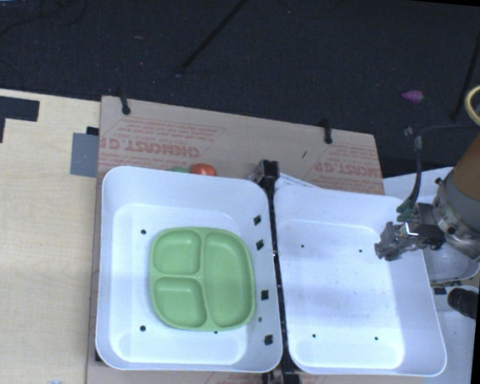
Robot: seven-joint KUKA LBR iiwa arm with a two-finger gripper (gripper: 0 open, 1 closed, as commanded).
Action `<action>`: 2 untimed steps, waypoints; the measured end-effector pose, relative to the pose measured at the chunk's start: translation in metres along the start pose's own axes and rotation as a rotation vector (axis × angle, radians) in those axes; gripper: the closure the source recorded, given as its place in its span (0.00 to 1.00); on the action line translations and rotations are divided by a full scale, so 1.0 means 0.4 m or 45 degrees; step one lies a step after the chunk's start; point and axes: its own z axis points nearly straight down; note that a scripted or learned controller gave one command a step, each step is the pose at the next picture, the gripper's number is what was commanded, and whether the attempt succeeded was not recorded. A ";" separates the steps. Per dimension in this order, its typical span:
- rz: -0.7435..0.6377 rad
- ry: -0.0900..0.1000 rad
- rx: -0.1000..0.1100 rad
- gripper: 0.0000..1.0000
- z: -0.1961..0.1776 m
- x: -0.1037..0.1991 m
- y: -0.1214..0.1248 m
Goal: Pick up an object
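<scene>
Pincer [390, 248] hangs over the right bin's [351, 352] right-hand rim, low and dark, and whether it's clenched or released I can't tell from this angle; nothing shows gripped in it. Over in the left bin [126, 218] sits the green plate [203, 278], three compartments, flat on the floor, a touch right of centre and well apart from the pincer. Moving outward: a black divider [270, 271] runs between the two bins where their rims meet. Peeking over the left bin's far rim, a small red-orange thing [203, 170] on the cardboard [236, 144]. Both bins rest on that cardboard, on the pale worktop [21, 249]. Arm [471, 181] enters from the right, orange band showing.
</scene>
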 end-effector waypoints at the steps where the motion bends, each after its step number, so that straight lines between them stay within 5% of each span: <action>1: -0.006 0.003 0.003 1.00 -0.003 0.143 0.031; 2: -0.005 0.002 0.008 1.00 0.045 0.277 0.051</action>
